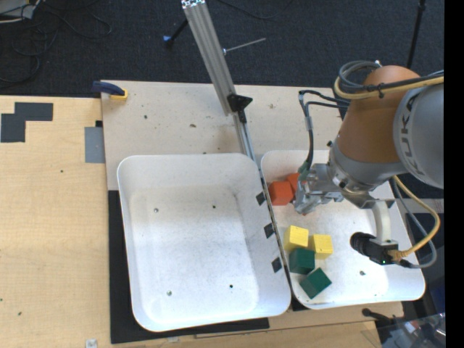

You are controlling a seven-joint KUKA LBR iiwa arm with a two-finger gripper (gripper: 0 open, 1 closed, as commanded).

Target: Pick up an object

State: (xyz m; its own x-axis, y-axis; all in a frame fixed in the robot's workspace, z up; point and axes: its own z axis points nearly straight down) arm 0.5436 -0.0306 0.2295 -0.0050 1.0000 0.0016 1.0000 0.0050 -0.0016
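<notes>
Orange block (282, 191) sits just beside the gripper (307, 198) in right bin (406, 285).

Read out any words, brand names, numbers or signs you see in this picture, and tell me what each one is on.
"KU": dark letters running vertically on the grey arm, cut off at the picture's right edge.
Checkered marker atop the slanted metal rail: a pattern, no text.
The blocks and bins bear no readable text.

A robotics lab: aluminium camera mast (214, 53), loose cables (29, 6), test bench (51, 216).
</notes>
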